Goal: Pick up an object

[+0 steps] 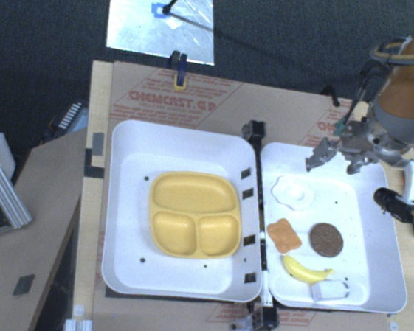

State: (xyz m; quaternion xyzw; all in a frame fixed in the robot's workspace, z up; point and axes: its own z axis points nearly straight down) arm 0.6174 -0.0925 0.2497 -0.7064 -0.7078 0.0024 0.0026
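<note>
Tool (338, 158), jaws apart and empty, poised just up-right of white fried egg (292, 192); banana (306, 270) farther below.

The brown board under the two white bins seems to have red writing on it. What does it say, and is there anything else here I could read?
"CHEMCAST GP", in red, upside down on the brown board behind the left bin.
More red print on the board near the right bin and along the board's front edge: too partial and blurred to read.
I can make out no writing on the yellow tray or the items in the right bin.
</note>
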